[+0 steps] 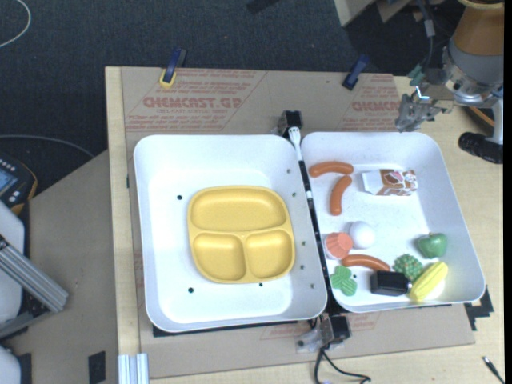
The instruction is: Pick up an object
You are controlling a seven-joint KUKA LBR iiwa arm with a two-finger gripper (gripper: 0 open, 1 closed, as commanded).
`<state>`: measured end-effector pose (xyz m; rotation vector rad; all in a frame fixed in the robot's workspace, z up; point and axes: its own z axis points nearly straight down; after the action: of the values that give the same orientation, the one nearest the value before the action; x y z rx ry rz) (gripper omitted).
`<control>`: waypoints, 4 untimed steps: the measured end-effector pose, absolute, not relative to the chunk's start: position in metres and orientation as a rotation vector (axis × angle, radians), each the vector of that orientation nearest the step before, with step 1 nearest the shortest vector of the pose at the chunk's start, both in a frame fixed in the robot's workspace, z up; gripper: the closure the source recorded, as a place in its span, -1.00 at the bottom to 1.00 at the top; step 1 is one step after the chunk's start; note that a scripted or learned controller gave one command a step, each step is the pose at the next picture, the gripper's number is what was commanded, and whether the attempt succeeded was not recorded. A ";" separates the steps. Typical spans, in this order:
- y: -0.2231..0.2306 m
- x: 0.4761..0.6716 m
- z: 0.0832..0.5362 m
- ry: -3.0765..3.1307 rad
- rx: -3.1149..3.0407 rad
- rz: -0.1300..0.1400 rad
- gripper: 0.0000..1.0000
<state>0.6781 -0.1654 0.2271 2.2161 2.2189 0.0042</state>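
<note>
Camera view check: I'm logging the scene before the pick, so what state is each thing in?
Hand: above the right bin's far edge, holding nothing.
Yellow tray: upright in the left bin, its three sections bare.
Right bin: holds the toy food.
Sausages: two, lying crossed at the far end.
White ball: resting beside a pink piece.
Corn: lying at the near right corner.
Black block: lying flat by the corn.

Arm (478, 30) cut off at right edge — pincer (413, 112) fingers blurred, indistinct.

yellow tray (240, 233), white bins (152, 214), orange sausages (339, 194)
</note>
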 end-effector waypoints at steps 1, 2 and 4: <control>-0.115 0.659 0.217 2.230 2.219 -0.001 1.00; -0.073 0.641 0.227 2.229 2.219 -0.001 1.00; 0.038 0.600 0.221 2.232 2.219 -0.003 1.00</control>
<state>0.5999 0.0378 0.2215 2.2193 2.2320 -0.0033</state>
